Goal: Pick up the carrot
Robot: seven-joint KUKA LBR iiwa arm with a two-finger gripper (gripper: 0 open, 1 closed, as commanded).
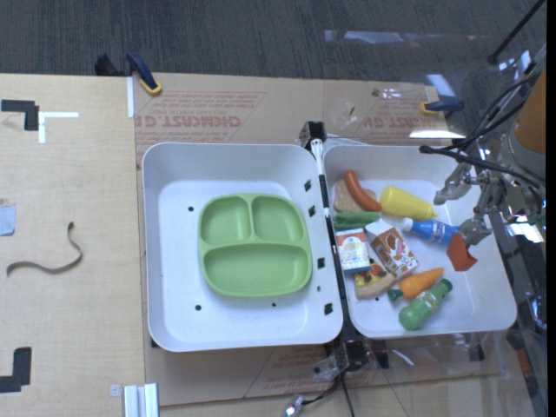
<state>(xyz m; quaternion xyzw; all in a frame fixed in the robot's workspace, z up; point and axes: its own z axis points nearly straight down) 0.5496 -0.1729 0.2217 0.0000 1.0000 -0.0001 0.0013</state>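
Note:
The carrot (420,281), small and orange with a green stub at its left end, lies near the front of the right bin (486,315). It sits between a snack carton (393,252) and a green bottle (426,305). My gripper (460,211) hovers over the bin's right side, up and to the right of the carrot and apart from it. Its two fingers are spread open with nothing between them. A red-orange toy piece (460,253) lies just below the lower fingertip.
The right bin also holds a hot dog (358,193), a yellow bottle (406,202), a blue bottle (432,230), a green vegetable (354,220) and a second carton (353,253). A green divided plate (254,243) sits in the left bin (165,259).

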